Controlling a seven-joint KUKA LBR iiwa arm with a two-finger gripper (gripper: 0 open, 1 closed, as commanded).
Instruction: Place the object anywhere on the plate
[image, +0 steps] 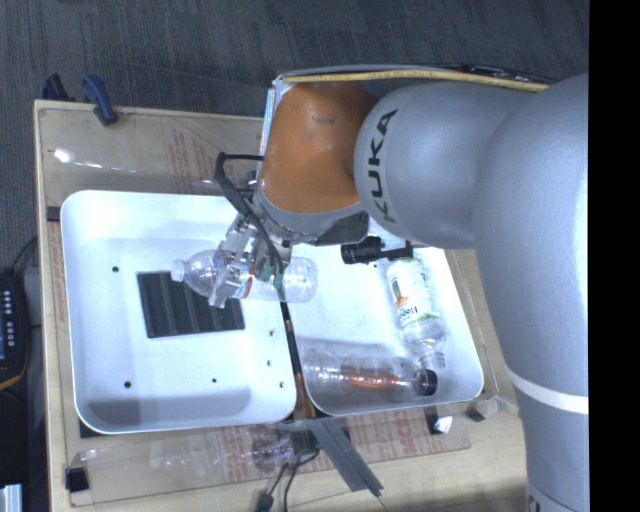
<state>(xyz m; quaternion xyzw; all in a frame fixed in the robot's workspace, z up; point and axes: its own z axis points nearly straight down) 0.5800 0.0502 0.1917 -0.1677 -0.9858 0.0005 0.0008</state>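
My gripper (243, 266) hangs over the inner edge of the left bin and is shut on a clear plastic bottle (205, 273). The bottle lies crosswise between the fingers, with its cap end pointing left and its base (298, 280) reaching over the divider between the bins. The plate (185, 305) is a black ridged rectangle on the floor of the left bin. The bottle's cap end hovers over the plate's upper right corner. The grey arm and its orange band cover the bench behind the gripper.
The left white bin (95, 300) holds the plate. In the right bin (340, 320) lie a labelled bottle (410, 300) along the right wall and a clear bottle (365, 377) along the front wall. Two blue clamps (98, 100) grip the bench's far left corner.
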